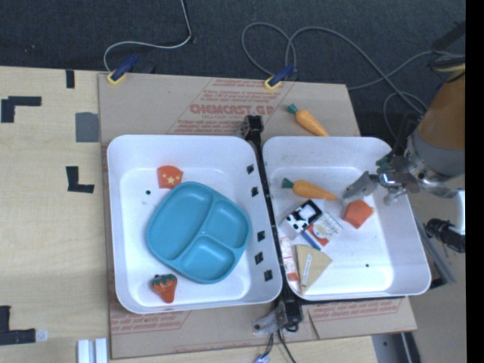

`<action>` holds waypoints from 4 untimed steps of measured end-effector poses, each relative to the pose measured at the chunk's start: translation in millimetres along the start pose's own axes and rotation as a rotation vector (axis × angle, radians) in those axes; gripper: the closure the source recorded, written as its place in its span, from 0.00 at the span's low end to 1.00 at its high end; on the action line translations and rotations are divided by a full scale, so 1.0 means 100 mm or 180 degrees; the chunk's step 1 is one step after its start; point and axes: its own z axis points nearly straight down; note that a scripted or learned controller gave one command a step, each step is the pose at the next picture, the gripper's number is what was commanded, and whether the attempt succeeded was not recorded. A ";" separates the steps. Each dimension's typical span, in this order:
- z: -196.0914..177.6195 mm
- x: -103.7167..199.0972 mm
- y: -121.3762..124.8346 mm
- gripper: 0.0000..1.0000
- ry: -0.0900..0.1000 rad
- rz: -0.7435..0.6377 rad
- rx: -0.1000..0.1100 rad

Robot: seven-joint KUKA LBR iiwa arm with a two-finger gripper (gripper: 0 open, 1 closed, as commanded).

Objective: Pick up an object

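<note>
My gripper (376, 193) hangs over the right side of the right bin (401, 278), reaching in from the right. It is open, one grey finger (355, 188) slanting left and the other nearer the bin's right wall, with nothing between them. An orange-red block (358, 213) lies just below the left finger. A toy carrot (313, 190) lies to its left. Below the carrot are a black-and-white patterned card (302, 218), a small printed packet (324, 229) and a tan wedge (313, 266).
The left bin (125, 203) holds a blue divided plate (199, 231), a red piece with a star (169, 176) and a toy strawberry (163, 286). A second carrot (306, 120) lies on the cardboard behind the right bin. Cables run across the dark floor at the back.
</note>
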 end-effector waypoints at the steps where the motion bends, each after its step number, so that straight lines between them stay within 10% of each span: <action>1: 0.99 0.07 0.21 0.00 -0.0016 -0.0003 -0.0078; 2: 0.98 0.59 0.84 0.00 -0.0006 -0.0010 -0.0043; 3: 1.13 0.76 0.88 0.00 -0.0047 0.0005 -0.0081; 4: 1.02 0.78 0.88 1.00 -0.0023 0.0007 -0.0055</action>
